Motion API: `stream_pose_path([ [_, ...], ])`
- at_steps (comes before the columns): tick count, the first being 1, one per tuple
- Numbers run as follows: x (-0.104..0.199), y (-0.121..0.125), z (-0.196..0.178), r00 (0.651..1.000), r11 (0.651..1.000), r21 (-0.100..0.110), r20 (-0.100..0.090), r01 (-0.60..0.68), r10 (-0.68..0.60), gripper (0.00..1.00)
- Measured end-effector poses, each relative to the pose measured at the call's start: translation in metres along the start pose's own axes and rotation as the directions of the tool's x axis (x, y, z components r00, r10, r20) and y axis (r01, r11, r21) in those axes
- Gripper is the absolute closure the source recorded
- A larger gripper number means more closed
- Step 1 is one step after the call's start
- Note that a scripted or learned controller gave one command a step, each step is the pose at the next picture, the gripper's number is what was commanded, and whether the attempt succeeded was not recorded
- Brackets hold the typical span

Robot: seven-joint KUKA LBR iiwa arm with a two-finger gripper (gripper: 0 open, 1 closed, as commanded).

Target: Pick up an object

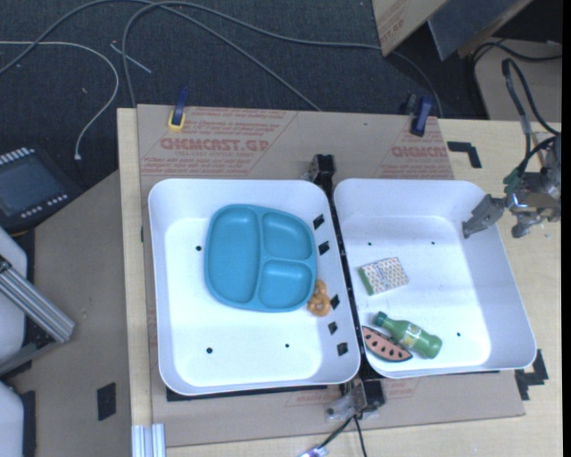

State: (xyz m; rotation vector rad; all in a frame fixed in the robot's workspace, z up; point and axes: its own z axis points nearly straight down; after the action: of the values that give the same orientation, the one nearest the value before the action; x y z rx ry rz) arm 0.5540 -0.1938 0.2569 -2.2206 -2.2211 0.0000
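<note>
- Setup is a pale wood worktop [500,170] with a sheet of brown cardboard [268,134] laid over it, pinned at the back edge by two blue clamps, one left [180,109] and one right [420,114].
- Two shallow white bins sit side by side on the cardboard, left bin [178,339] and right bin [508,330], touching along the middle.
- Floor behind is dark carpet [268,45] with loose white cables [98,62] snaking over it, plus a cardboard box [401,22] at the top edge.
- Some dark screen-ish device [31,183] at far left, can't tell what it is.
- Red print on the cardboard reads roughly "CHEMCAST GP", repeated near both clamps; the smaller lines are too blurry.
- Left bin: a blue divided plate [259,259], with a small orange-brown lump [318,301] touching its lower right rim.
- Right bin: a speckled sponge-looking block [384,275] mid-bin, and near the front a green bottle [409,335] lying on its side, touching a watermelon slice toy [384,346].
- The hand [500,212] hovers over the right bin's far right rim, well apart from all the objects, fingers spread, holding nothing.
</note>
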Motion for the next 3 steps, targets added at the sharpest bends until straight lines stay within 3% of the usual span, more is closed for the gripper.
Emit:
stream_pose_path([
  [3,-0.002,0.002,0.164,1.0,1.0,0.005,-0.002,0.0,0.0,0.0],
])
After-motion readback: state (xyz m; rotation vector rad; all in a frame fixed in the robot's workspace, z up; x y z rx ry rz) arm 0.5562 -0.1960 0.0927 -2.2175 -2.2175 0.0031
